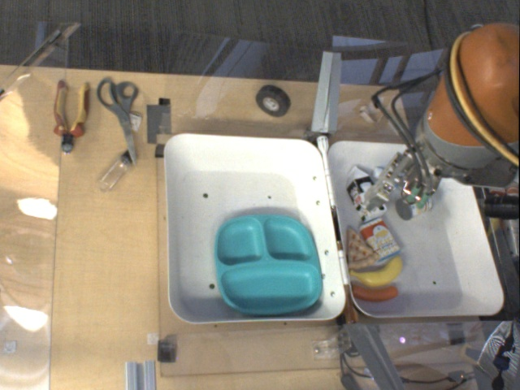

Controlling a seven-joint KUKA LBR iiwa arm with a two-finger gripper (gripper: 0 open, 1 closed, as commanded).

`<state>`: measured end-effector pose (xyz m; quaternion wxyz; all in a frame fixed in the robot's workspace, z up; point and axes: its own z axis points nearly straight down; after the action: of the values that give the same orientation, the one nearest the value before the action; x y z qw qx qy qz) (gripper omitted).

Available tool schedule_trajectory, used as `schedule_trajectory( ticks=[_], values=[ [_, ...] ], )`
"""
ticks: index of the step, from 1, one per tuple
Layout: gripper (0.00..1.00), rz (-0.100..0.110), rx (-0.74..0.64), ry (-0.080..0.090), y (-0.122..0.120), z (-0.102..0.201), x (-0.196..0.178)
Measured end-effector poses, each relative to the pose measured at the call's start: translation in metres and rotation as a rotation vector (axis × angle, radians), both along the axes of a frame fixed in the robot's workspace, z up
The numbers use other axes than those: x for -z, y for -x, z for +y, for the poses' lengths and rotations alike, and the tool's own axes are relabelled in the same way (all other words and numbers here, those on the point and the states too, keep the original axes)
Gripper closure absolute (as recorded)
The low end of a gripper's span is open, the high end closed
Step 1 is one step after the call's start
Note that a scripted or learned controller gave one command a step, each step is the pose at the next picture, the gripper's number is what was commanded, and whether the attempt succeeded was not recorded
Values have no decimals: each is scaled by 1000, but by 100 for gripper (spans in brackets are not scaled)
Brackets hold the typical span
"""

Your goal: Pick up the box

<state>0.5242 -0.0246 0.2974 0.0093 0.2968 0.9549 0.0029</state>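
Where the two bins meet, one box (pixel 372 245), a flat printed carton, lies in the right bin (pixel 455 283) against its left wall. Touching the box's lower edge are one yellow banana (pixel 382 274) and one red curved piece (pixel 375 292), both smooth. Just above the box hangs the gripper (pixel 382 195), metal and wiry; whether it is released or clenched cannot be told. To the box's right the bin floor is bare white. Left of the box, the left bin (pixel 195 210) holds one teal three-compartment tray (pixel 268 264). Far left, on the wooden bench (pixel 106 266), lie one pair of scissors (pixel 122 112) and one pair of pliers (pixel 68 114).
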Motion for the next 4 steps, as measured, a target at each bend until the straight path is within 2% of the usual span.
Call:
schedule_trajectory(
  ticks=[1,2,3,4],
  values=[
    [100,-10,-6,0,-3,1,-12],
    [100,10,-243,2,35,59,-25],
    [100,0,-247,2,33,61,-37],
    [100,10,-193,3,-29,-9,1]
  ],
)
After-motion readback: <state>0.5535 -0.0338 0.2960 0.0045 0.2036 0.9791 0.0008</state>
